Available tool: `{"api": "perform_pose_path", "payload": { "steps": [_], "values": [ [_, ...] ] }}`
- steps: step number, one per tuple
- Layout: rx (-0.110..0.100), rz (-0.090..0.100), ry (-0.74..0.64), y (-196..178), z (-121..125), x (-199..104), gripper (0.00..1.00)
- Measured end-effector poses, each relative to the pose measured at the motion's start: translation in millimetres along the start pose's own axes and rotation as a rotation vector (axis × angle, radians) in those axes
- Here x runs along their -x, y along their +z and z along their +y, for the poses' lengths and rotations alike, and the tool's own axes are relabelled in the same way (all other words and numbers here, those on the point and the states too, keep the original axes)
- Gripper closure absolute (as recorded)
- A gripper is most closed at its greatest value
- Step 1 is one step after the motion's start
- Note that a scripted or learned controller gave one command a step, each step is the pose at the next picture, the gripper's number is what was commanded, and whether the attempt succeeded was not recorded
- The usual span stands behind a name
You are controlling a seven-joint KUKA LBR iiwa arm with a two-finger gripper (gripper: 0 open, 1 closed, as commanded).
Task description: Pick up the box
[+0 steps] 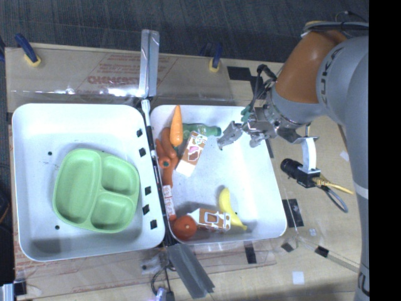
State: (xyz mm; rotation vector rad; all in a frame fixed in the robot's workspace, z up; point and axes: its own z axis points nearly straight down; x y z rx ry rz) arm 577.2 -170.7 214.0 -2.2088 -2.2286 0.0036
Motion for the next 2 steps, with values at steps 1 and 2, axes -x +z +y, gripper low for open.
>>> {"api": "perform_pose_path", "payload": {
  "steps": [1,2],
  "values": [
    [0.001,-0.001,-0.034,99.5,-32.2,39.9,0.0],
    [0.002,0.0,0.358,122.3,19.8,28.3,0.0]
  ]
}}
